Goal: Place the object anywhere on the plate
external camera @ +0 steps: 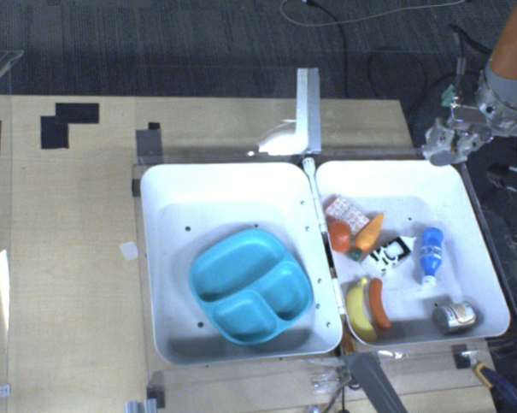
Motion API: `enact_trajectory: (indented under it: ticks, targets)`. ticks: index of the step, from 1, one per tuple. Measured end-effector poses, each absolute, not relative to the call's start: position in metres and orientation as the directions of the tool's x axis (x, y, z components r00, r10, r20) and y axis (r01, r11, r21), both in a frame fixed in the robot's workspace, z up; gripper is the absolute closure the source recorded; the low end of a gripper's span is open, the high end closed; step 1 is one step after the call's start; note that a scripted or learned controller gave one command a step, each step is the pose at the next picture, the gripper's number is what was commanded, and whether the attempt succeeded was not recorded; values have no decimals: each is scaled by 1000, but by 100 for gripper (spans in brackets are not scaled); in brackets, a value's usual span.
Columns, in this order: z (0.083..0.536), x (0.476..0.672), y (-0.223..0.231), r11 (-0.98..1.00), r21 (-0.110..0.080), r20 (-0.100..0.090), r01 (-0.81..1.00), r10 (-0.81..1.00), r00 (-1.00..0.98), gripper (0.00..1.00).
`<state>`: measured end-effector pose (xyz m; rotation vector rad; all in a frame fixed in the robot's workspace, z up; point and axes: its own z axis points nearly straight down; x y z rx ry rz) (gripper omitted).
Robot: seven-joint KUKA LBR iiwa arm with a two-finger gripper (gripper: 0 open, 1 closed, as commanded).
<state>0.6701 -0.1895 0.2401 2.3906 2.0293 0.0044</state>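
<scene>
A blue three-compartment plate (250,284) lies in the left bin (170,248) with nothing on it. The right bin (465,227) holds several small items: a red-and-white packet (346,212), a tomato (339,236), a carrot (368,232), a black-and-white toy (389,252), a blue bottle (431,254), a banana (358,309), a sausage (378,303) and a silver can (456,315). My gripper (450,145) hangs above the right bin's far right corner, well away from the items. Nothing shows between its fingers.
A metal post (308,109) stands at the back between the two bins. Black cables (354,34) run across the dark floor behind the bench. Metal brackets (149,144) sit at the bin corners.
</scene>
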Motion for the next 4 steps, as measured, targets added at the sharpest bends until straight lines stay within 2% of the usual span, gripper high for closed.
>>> enact_trajectory:
  ticks: [1, 2, 3, 4]
  targets:
    - [186, 666, -165, -39, 4, -1, 999, 999, 39, 100]
    - [137, 565, -116, -94, 5, 0, 996, 996, 94, 100]
    - [185, 564, -24, 121, 6, 0, 993, 993, -121, 100]
    - [184, 534, 25, 357, 1, 1, 934, 934, -357, 100]
